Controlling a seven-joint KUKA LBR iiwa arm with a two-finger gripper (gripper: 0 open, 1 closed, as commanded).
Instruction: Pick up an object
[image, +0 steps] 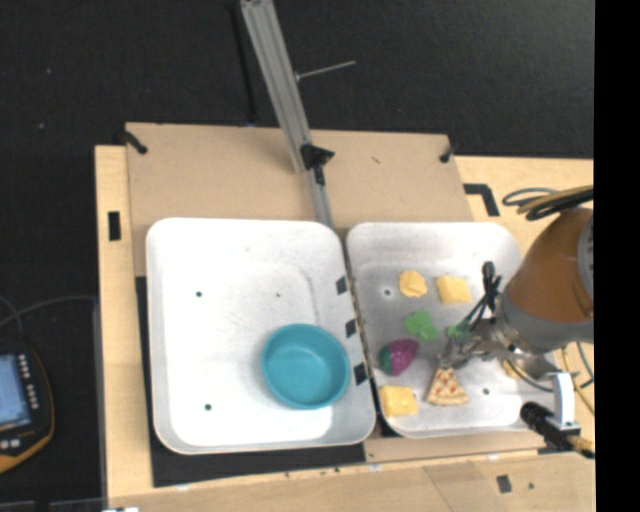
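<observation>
Worktop (250, 175): we see two white bins side by side
Left bin (200, 260): blue bowl (305, 365) near its right wall
Right bin (440, 240): small toy foods, arm over its right part
Gripper (462, 340): low in the bin; we cannot tell whether it is parted or closed
Pizza slice (447, 388): nearest thing, just below the gripper toward the near rim
Green piece (420, 325): just to its left
Purple piece (400, 354): further left

Blue bowl (303, 365), white bins (200, 260), purple toy (401, 354), green toy (420, 325)
</observation>
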